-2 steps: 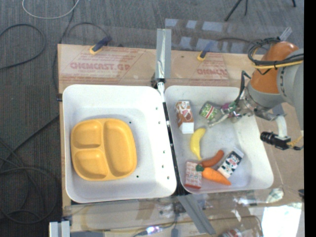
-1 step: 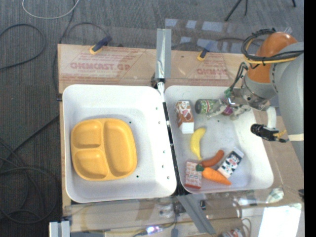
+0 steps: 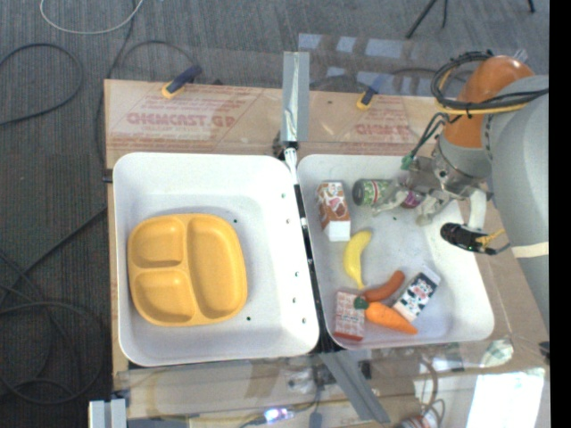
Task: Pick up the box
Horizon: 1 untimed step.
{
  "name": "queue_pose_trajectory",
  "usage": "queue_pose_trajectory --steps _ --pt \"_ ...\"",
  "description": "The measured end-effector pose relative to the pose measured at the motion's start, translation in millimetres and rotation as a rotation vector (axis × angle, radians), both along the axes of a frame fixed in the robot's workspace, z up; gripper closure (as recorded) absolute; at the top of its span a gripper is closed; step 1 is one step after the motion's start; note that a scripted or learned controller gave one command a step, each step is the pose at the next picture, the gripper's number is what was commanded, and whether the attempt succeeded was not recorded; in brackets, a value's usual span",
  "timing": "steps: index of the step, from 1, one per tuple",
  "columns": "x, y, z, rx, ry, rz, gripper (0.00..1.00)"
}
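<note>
End effector sits at the right bin's upper right, over the can; cannot tell its opening, nothing visibly held. Which item counts as the box is ambiguous: a brown carton at upper left of that bin, a red pack at the lower edge touching the carrot, and a black-white pack beside the sausage. The carton looks the best target. The arm should shift left, descend vertically, close across the narrow sides, and avoid the white cube and banana. The left bin holds a yellow tray.
</note>
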State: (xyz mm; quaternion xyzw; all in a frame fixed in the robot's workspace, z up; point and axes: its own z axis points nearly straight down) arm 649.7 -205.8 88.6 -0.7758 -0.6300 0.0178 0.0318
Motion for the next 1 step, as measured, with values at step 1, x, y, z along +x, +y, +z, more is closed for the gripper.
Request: queue_pose_trajectory --steps 1 --pt "3.9 6.2 -1.0 -0.017 0.014 -0.026 0.00"
